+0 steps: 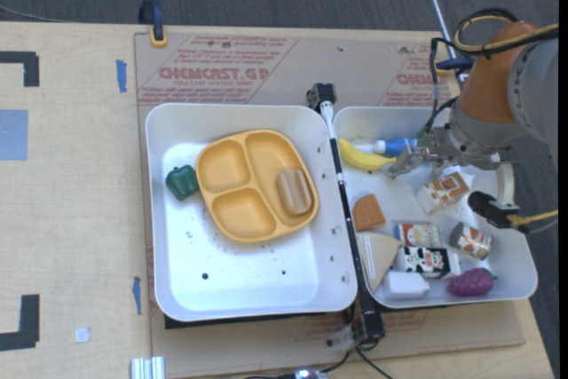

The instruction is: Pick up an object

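Dark carpet borders the wooden desk [71, 191]. Left bin [177, 280] holds a yellow tray [240, 191]; at 3 o'clock, the gripper [410, 162] hangs open, empty, beside a banana [364, 157].

A divided plate [253, 185] lies in the left bin [177, 280], pepper [182, 182] beside it.

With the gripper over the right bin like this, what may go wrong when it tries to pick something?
1. The gripper hangs beside the banana and a blue-capped tube, which lie close together. It may catch both, or push one away.
2. Both lie near the right bin's back wall, so a finger may hit the wall.
3. The other items, such as the purple fruit and the can, are crowded, so a miss may scatter them.
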